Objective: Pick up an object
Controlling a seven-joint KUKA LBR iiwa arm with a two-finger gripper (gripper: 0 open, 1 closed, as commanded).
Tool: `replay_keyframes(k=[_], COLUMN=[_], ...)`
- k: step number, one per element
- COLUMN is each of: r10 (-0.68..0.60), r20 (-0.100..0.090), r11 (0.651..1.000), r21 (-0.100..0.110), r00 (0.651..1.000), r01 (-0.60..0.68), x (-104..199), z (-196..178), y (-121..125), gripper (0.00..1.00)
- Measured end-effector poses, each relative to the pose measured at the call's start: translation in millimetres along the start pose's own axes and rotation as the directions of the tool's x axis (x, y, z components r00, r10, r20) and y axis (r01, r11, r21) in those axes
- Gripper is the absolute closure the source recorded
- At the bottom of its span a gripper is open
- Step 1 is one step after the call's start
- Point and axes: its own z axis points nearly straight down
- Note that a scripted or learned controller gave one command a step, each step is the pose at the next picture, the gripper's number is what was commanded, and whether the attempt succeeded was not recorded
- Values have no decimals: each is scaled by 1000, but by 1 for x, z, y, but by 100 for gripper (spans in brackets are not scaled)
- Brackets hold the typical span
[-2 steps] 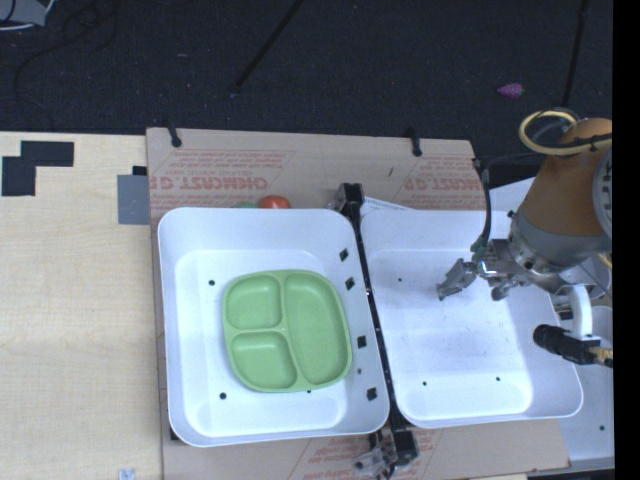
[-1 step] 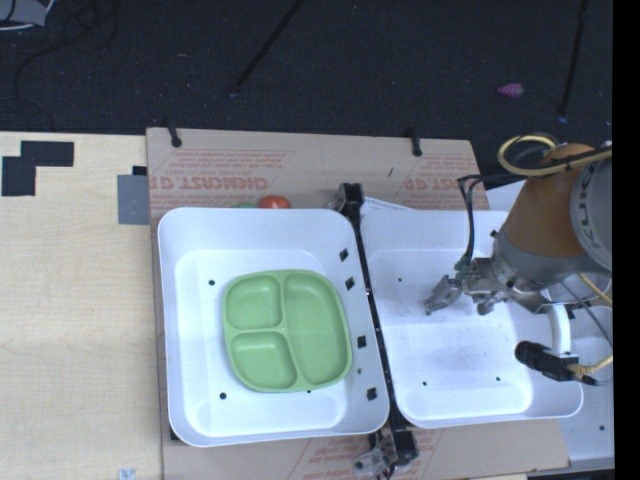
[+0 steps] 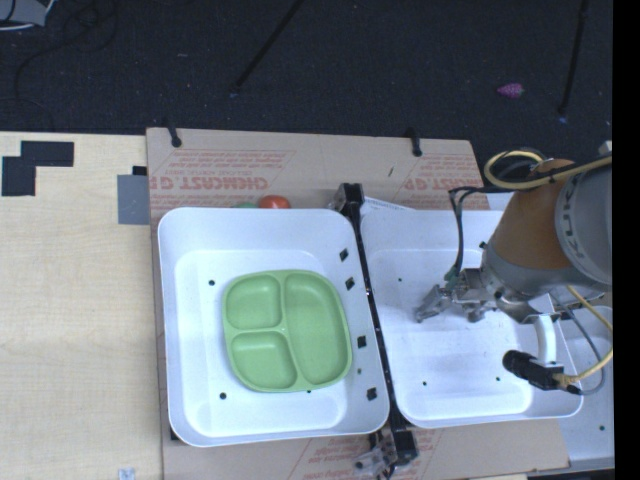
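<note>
1. Currently, in the camera view, the gripper [image 3: 432,306] sits low in the right bin [image 3: 470,393], and I cannot tell whether anything is held.
2. Meanwhile the only visible candidate, a green divided plate [image 3: 287,329], lies in the left bin [image 3: 190,243], well apart.
3. Likely risk: closing here grasps nothing; the flat plate offers little purchase.

I work in a robotics lab, not a home. My counter [image 3: 70,298] is pale wood with black and grey marker patches [image 3: 40,163] stuck on it. Flattened printed cardboard [image 3: 300,168] lies under two shallow white bins [image 3: 190,258] clipped side by side. Behind them the dark floor [image 3: 350,48] is strewn with loose cables [image 3: 270,38]. My own arm [image 3: 545,233] trails wiring and a yellow hose [image 3: 510,163].
</note>
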Motion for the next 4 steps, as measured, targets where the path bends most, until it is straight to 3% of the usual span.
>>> replay_keyframes(k=[1,3,4], r10=[3,-3,-7], r20=[0,1,-2], r11=[1000,1000,1000], r21=[-1,-6,-1], r00=[1000,1000,1000], r01=[-3,3,7], x=[-1,-2,54], z=[-12,-107,-102], y=[0,0,9], gripper=[100,100,100])
